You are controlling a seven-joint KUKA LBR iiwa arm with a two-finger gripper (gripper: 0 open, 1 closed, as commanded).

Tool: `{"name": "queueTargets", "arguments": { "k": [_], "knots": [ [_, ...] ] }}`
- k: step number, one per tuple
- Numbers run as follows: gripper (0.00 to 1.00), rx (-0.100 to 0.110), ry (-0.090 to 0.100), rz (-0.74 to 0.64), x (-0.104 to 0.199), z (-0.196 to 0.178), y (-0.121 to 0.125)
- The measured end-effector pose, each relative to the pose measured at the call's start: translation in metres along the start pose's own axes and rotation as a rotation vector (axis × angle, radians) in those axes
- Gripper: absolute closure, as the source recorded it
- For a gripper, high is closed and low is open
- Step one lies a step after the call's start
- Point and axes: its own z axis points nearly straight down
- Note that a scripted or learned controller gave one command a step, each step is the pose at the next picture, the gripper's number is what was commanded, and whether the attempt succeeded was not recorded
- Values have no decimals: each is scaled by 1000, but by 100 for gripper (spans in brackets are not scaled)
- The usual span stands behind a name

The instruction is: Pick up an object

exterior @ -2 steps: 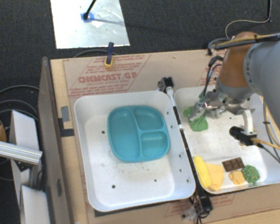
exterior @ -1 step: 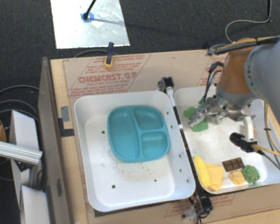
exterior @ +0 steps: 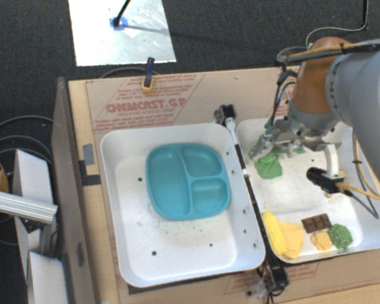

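Closest to my camera, along the near wall of the right bin [exterior: 296, 194], sits a cluster of toy food: a yellow piece [exterior: 284, 234], a brown chocolate block [exterior: 316, 223], an orange-yellow lump [exterior: 321, 240] and a broccoli floret [exterior: 340, 235]. They lie packed together, some touching, which I judge makes any one of them awkward to take cleanly.

That probably explains where the arm is. The claw [exterior: 268, 146] hangs at the far end of the same bin, directly over a green leafy piece [exterior: 269, 167] that lies alone, near the divider and well apart from the cluster. I take this as the object being gone for. From this slant I cannot tell whether the claw is open or closed, and I see nothing lifted in it; the leafy piece looks to be resting on the bin floor.

In the left bin [exterior: 137, 255] lies a teal divided plate [exterior: 186, 181], flat and out of the way.

Under both bins a brown sheet [exterior: 171, 99] covers the desk [exterior: 69, 160], held at its far edge by a blue-and-yellow clamp [exterior: 148, 75]. Red print on it reads "CHEMCAST GP"; the smaller lines are too fine to read.
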Motion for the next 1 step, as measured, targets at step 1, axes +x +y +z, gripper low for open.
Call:
{"name": "queueTargets", "arguments": {
  "k": [1],
  "knots": [
    [0,4,-1,4,-7,14,-10]
  ]
}}
